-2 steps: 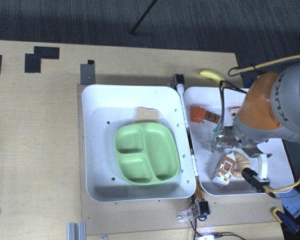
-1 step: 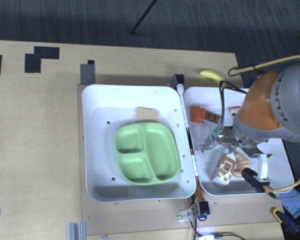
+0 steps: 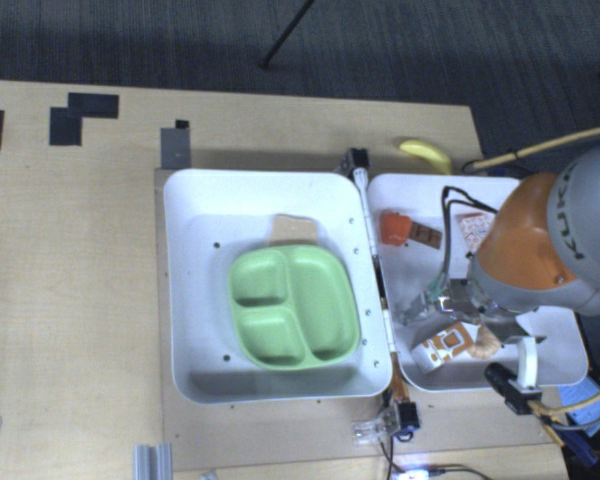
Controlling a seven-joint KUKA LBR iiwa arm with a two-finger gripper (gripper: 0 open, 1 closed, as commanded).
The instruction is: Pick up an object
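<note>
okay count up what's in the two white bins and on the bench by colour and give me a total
Green: 1, divided plate
Tan: 1, flat piece behind the plate
Orange: 1, small block
Yellow: 1, banana on the bench
White and brown: 1, patterned packet
Total: 5

Even, fairly bright overhead light. White bins [image 3: 180,268] near overexposed, faint glare on their rims. My arm [image 3: 540,238] casts soft shadow. Overall soft focus, low resolution; small items blurred.
</note>
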